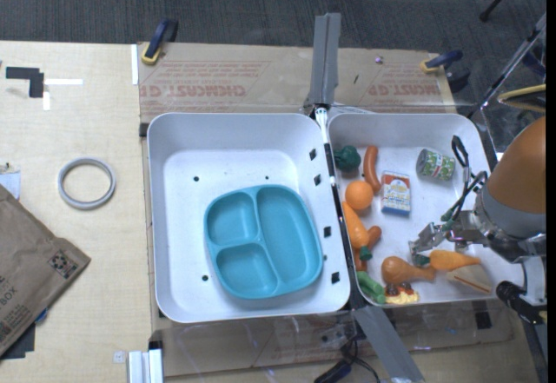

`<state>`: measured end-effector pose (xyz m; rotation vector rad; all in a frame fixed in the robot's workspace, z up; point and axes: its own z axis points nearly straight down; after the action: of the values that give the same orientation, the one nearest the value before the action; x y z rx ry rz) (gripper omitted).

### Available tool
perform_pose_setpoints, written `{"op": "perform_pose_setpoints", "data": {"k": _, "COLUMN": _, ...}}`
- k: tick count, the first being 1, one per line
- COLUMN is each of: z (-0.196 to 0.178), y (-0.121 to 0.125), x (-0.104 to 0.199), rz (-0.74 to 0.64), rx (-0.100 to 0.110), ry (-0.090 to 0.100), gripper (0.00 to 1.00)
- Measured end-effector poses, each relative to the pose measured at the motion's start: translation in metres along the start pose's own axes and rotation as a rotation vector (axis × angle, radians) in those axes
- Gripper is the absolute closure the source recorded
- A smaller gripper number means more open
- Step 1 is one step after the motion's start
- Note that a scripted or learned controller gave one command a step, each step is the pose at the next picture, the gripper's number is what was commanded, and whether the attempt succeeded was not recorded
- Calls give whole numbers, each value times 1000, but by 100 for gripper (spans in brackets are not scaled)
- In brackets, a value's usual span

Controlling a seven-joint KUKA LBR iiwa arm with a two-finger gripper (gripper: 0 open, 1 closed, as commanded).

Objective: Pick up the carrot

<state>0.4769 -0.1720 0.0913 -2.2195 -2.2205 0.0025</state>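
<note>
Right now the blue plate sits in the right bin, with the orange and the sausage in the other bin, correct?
Not quite. In the camera view the blue plate sits in the left bin, not the right one. The orange and the sausage are in the other bin, the right bin, as you said.

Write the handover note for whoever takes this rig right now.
End effector: low in the right bin, near its right side; finger state unclear.
Carrot: lying on the bin floor just right of the end effector, not lifted.
Other toy food lies around it; the blue divided plate sits in the left bin.
Done: approach only.
Left: grasp and lift the carrot.
</note>
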Motion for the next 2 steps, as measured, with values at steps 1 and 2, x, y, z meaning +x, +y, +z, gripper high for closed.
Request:
{"op": "perform_pose_setpoints", "data": {"k": 1, "z": 0, "y": 1, "x": -34, "rz": -246, "rx": -3, "ry": -2, "gripper": 0}}
{"op": "perform_pose_setpoints", "data": {"k": 2, "z": 0, "y": 1, "x": -38, "rz": -474, "rx": -2, "ry": -1, "gripper": 0}}
